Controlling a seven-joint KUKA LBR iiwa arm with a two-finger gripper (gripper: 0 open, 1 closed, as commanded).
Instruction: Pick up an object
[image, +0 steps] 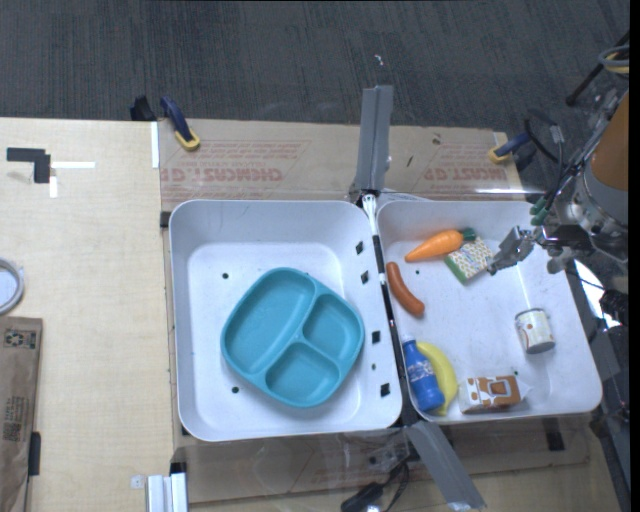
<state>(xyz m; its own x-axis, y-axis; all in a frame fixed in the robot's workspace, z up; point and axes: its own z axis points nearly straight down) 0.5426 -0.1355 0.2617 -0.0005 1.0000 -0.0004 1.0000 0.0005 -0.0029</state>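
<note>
Nearest the camera, a small carton (493, 393) lies in the right bin (585, 400): light, crushable, best taken across its flat sides. Whether the gripper (503, 253) is released cannot be told.

We look down on two white bins side by side. The left bin (190, 300) holds a blue divided plate (292, 337) lying flat. In the right bin (580, 330) we see a toy carrot (434, 245) near the far wall, with a green-and-white sponge-like block (468, 260) just beside it, and a sausage (404, 288) by the dividing wall. Toward the near edge a blue bottle (421, 377) lies touching a banana (441, 372), with a small brown carton (492, 393) close by and a pale cup (535, 330) on its side. The gripper (505, 254) hangs over the bin's far right part, just beside the block.
</note>
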